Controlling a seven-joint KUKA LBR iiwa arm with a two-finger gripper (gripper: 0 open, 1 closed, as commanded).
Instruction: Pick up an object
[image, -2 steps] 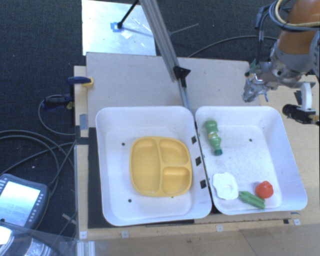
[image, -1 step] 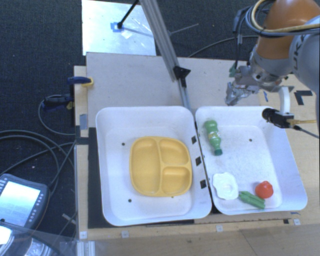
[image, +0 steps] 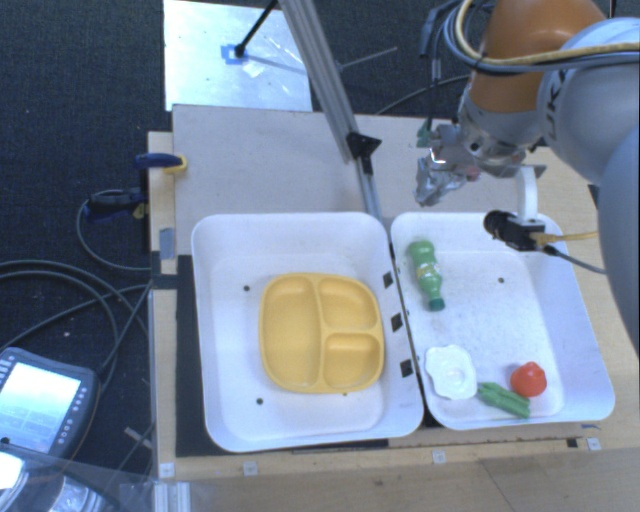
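Bottle (image: 426, 272) — green, lying flat in the right bin (image: 580, 320), in the far part, close to the wall next to the left bin (image: 225, 330); long way running from far to near; nothing touching it.

Near the front of the same bin, egg (image: 451, 371), white and flat; just beside it on the right, pod (image: 503, 399), green, small, lying on a slant; tomato (image: 529, 379), red and round, just behind the pod's right end, touching it or nearly so, hard to tell which.

In the left bin, plate (image: 322, 332) — yellow, with three dips, lying flat in the middle.

Gripper (image: 437, 188) hanging over the bench (image: 270, 160) just past the far rim of the right bin, up and back from the bottle, well apart from it; no thing seen in its grip; wide or closed, too blurry to say.

Arm (image: 590, 80), grey with an orange band, reaching in from the top right.

Pole (image: 330, 80), shiny metal, slanting down to the far rim where the two bins meet.

Clamp (image: 160, 161), blue, on the left edge of the bench; cables (image: 100, 280) curling on the dark floor beside it; screen (image: 35, 400) glowing in the bottom left corner.
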